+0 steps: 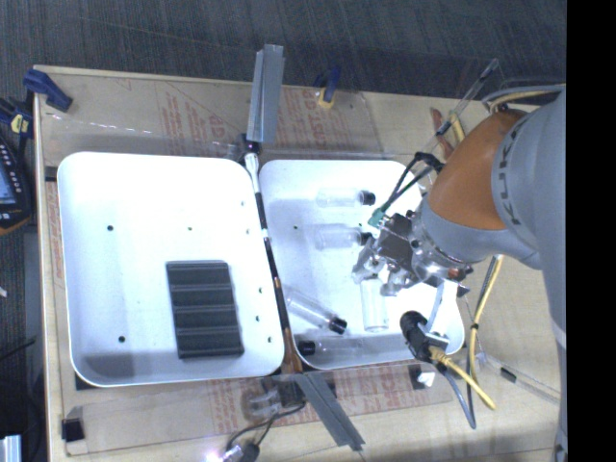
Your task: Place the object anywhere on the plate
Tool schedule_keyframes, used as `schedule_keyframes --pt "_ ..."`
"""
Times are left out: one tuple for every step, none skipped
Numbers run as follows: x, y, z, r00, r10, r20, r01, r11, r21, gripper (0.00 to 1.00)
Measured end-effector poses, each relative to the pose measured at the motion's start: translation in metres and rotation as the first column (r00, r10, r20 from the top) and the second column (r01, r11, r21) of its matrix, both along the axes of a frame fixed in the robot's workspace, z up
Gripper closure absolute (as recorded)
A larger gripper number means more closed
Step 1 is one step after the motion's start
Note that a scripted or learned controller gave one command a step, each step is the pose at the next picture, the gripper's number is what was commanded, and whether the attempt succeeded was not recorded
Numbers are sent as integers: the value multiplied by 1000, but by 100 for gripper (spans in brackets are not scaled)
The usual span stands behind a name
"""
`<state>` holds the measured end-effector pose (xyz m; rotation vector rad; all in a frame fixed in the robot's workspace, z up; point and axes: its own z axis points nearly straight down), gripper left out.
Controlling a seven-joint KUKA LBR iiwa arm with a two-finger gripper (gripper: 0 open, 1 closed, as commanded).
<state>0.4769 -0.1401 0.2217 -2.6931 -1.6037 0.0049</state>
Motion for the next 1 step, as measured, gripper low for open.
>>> schedule_keyframes --pt "80 78 -32 998 -67 -1 67 998 -3 100"
